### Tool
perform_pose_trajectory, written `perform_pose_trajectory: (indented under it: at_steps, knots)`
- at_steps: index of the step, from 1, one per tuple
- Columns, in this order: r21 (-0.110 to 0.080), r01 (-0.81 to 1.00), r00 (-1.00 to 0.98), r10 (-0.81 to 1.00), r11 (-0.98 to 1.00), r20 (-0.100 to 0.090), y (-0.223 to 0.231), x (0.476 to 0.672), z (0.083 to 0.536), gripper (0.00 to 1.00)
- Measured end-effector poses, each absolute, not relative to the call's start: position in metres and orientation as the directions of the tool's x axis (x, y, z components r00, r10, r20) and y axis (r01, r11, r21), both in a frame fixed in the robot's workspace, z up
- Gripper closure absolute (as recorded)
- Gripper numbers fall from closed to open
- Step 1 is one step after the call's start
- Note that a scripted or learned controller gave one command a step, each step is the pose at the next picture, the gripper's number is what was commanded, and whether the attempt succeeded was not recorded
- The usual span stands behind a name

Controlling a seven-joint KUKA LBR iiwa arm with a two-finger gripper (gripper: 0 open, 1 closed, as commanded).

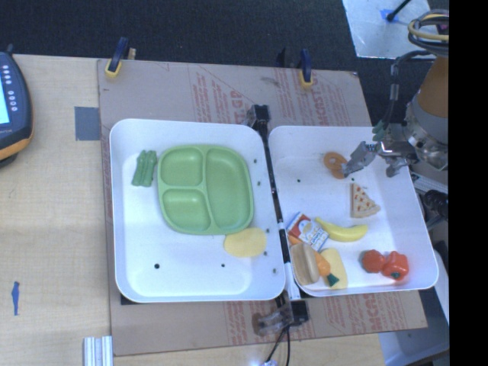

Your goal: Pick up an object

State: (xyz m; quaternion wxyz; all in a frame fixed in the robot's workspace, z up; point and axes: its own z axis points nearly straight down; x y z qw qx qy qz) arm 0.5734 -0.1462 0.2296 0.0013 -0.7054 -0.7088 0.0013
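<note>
Grey fingers of the gripper (374, 159) were seen spread apart above the upper part of the right bin (305, 147), with nothing between them. An orange pretzel-like toy (334, 163) lay just beside the left fingertip, on the bin floor. A pizza slice (363, 201) was found below the gripper, a banana (342, 231) further down, and a red pepper (385, 263) near the lower right corner. A green divided plate (206, 188) rested in the left bin (130, 265).
</note>
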Motion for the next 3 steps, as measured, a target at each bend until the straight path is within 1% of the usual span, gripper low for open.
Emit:
perform_pose_trajectory:
  at_steps: [1, 2, 3]
  knots:
    - [-0.008, 1.0, -0.01, 1.0, 0.01, 0.0, -0.138, 0.633, 0.108, 0.0]
    - [0.005, 1.0, -0.001, 1.0, 0.001, -0.003, -0.177, 0.627, 0.213, 0.0]
    - [-0.008, 1.0, -0.009, 1.0, 0.009, 0.0, -0.174, 0.656, 0.086, 0.0]
